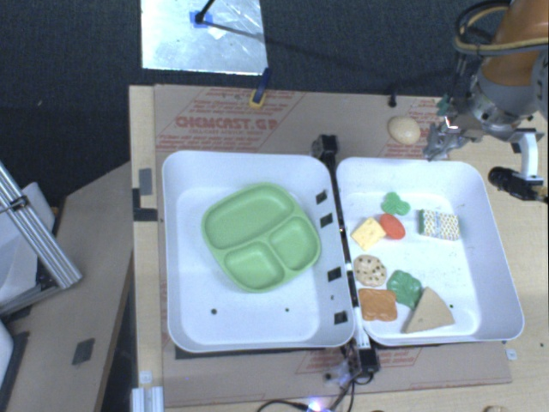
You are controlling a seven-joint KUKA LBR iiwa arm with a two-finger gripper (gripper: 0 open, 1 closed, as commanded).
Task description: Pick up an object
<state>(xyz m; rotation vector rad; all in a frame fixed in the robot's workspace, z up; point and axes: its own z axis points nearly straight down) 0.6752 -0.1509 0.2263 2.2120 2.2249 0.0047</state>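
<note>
The right bin holds several toy foods: a green clover-shaped piece, a red piece, a yellow cheese block, a patterned blue-and-yellow block, a cookie, a green piece, an orange cracker and a tan wedge. My gripper hangs at the bin's far rim, above and right of the toys, with nothing seen between its fingers. A beige egg-shaped thing lies on the bench just left of the gripper.
The left bin bears a green divided plate. A black hinge strip runs between the bins. A shiny foil sheet lies behind the bench. Metal rails stand at the left.
</note>
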